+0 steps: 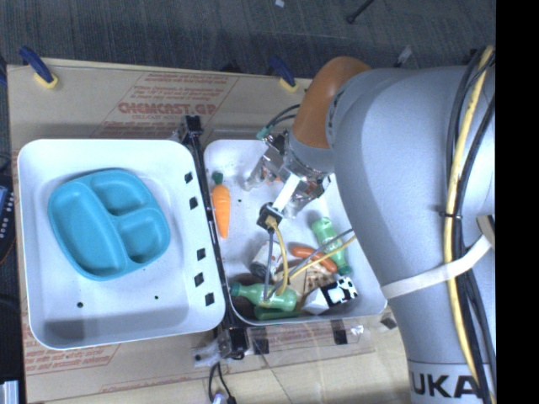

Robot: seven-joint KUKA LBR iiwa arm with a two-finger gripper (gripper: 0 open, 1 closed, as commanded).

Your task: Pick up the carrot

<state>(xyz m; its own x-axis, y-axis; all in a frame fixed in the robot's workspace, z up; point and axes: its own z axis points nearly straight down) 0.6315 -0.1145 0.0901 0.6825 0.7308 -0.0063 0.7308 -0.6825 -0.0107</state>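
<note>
Right bin, left edge: orange carrot, green-tipped; end effector state unclear.

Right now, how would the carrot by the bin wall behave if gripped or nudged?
The carrot looks like a smooth toy, so probably stiff and light, perhaps slippery. Its round, tapered body lies flat, so a nudge may roll it in an arc. The bin wall close beside it could crowd a grip.

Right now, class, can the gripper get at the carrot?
Probably yes: the carrot lies uncovered by the left wall of the right bin, the gripper close beside it; that wall may crowd a grasp.
</note>
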